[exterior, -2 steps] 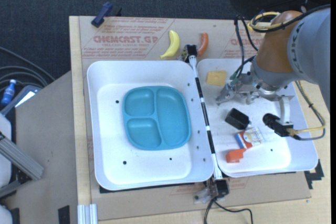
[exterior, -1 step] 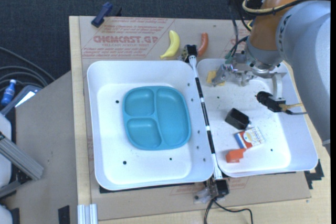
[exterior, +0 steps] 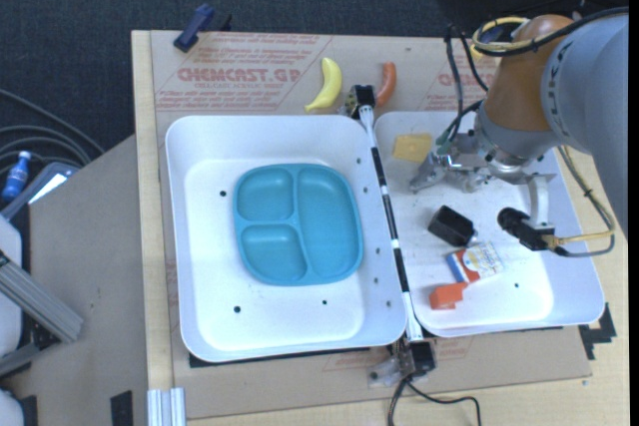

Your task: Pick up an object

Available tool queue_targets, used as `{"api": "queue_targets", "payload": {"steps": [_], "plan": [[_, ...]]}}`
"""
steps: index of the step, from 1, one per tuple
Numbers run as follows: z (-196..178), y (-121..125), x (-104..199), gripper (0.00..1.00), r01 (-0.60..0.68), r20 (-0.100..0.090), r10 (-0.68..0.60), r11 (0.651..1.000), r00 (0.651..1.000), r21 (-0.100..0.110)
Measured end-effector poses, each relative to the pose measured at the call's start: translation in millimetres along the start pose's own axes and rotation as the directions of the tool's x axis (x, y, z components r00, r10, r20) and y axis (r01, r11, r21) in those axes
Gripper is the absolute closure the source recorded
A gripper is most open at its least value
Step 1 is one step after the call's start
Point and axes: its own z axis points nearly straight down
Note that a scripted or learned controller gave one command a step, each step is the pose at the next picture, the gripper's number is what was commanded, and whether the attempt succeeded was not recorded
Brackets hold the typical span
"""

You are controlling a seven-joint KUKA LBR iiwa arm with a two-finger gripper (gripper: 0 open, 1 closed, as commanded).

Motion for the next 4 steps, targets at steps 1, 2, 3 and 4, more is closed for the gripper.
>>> {"api": "queue_targets", "payload": {"steps": [1, 2, 3, 4], "plan": [[-1, 50, 11, 0.0, 0.002, 0.001, -0.002, 1.0, 1.0, -0.003], [-10, 50, 11, 1.0, 0.003, 0.002, -0.003, 1.0, 1.0, -0.002], [-11, 50, 11, 0.0, 0.002, 0.002, -0.002, 1.0, 1.0, -0.001], [-21, 50, 11, 1.0, 0.002, 0.003, -0.002, 1.0, 1.0, -0.004]]}}
